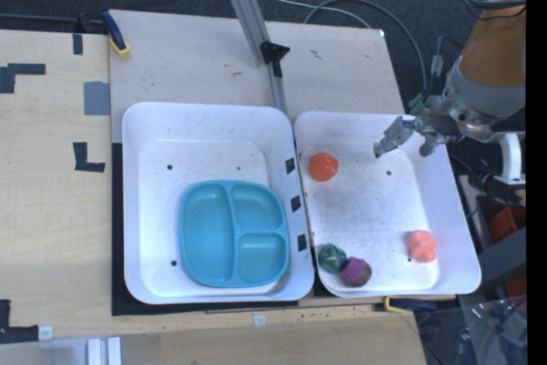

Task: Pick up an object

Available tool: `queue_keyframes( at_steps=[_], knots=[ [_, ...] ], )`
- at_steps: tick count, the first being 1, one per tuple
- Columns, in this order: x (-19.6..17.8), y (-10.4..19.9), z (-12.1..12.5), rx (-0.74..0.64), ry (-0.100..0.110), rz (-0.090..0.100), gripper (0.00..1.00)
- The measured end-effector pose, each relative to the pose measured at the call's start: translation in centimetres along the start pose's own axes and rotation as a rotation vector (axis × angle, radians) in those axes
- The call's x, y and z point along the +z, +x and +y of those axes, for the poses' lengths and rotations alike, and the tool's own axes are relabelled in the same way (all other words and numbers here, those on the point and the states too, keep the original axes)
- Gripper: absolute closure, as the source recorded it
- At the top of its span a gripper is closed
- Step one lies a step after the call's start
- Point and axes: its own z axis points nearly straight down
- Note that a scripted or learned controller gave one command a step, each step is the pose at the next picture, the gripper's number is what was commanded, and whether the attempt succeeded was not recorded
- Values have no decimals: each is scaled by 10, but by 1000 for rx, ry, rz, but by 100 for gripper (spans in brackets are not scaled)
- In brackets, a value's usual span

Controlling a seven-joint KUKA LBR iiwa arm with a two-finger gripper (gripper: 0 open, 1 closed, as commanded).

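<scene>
Nearest the front rim of the right bin lie a dark green object and a purple object, touching or nearly so, tucked into the front left corner against the wall; a grasp there could close on both at once or jam a finger against the rim. A pink object sits near the front right corner, lumpy and close to the wall, so it may roll or squirt out of a pinch. Farther back, close to the bin's left wall, an orange ball rests well apart from the others and looks like the easiest target, though its roundness gives it no long axis and no pointing direction, and a slightly off-centre closure would likely push it away. The left bin holds a blue divided plate. At the right bin's back right corner the end effector hovers with its fingers spread apart and nothing between them, well apart from every object.
</scene>
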Motion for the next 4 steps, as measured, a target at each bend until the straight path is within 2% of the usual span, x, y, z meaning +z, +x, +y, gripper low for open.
queue_keyframes(
  at_steps=[1,2,3,4],
  knots=[
    [0,0,0,0,0,0,0],
    [43,-1,0,1,4,-1,0],
    [99,-4,-11,2,7,1,0],
    [153,6,-18,1,6,1,0]
  ],
)
